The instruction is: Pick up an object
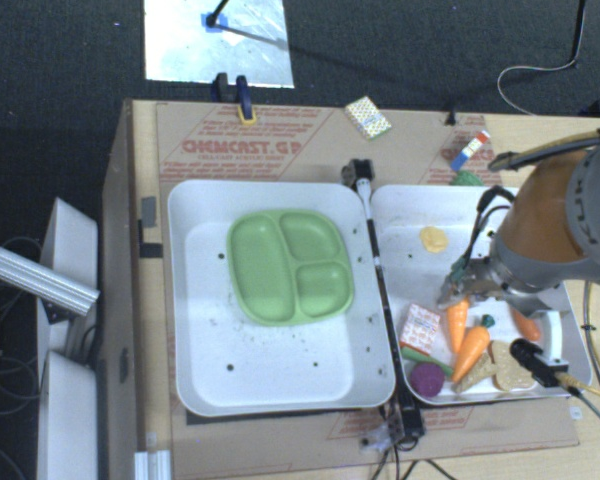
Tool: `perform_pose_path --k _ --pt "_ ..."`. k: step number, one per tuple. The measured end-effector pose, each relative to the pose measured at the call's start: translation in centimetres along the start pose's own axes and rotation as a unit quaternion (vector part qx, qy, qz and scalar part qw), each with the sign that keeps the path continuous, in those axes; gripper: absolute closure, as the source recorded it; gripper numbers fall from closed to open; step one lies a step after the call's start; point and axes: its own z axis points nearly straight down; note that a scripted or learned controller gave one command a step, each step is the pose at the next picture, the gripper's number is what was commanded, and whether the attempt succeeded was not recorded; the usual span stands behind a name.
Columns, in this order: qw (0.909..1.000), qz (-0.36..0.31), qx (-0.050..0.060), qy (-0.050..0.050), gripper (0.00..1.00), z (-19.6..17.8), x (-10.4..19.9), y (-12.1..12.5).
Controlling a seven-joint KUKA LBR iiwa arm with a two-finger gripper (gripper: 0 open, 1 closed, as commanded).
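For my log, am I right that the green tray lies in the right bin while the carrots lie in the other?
Not quite: the camera view shows the green tray in the left bin, while the carrots lie in the right bin.

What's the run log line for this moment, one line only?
arm: over right bin | gripper: low above carrots | grasp: not confirmed | left bin: green divided plate

Single fixed camera mounted above the bench point(280, 133), looking down at a slant from moderate height, covering both white bins point(195, 298) side by side, with the arm point(570, 218) entering from frame right.
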Motion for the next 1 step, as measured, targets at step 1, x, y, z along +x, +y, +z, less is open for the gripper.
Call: perform_pose_path --k 1 --pt "1.0000 -0.001 0.001 0.000 1.00 -9.01 6.10 -4.46"
